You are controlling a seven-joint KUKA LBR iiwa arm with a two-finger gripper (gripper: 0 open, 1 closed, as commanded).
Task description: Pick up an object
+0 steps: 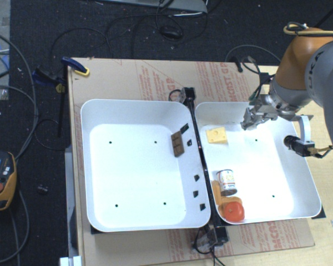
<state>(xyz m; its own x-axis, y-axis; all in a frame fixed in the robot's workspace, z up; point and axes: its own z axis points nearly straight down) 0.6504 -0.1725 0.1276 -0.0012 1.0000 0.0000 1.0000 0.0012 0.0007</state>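
Observation:
My gripper [248, 123] hangs over the back of the right bin [277, 209], pointing down and left. A pale yellow cheese wedge [217, 136] lies a short way to its left on the bin floor. Nearer the front left of that bin stands a small can [227, 182] with a white label. A red tomato [232, 210] and an orange piece [216, 190] sit beside the can at the bin's left wall. A brown chocolate bar [178, 144] leans against the right wall of the left bin [127, 215]. Nothing shows between my fingers.
Black clamps run along the divider [198, 170] between the two bins. The bench is brown cardboard [139, 79] with cables on the dark floor behind. A yellow and blue clamp [76, 66] sits at the bench's back left corner.

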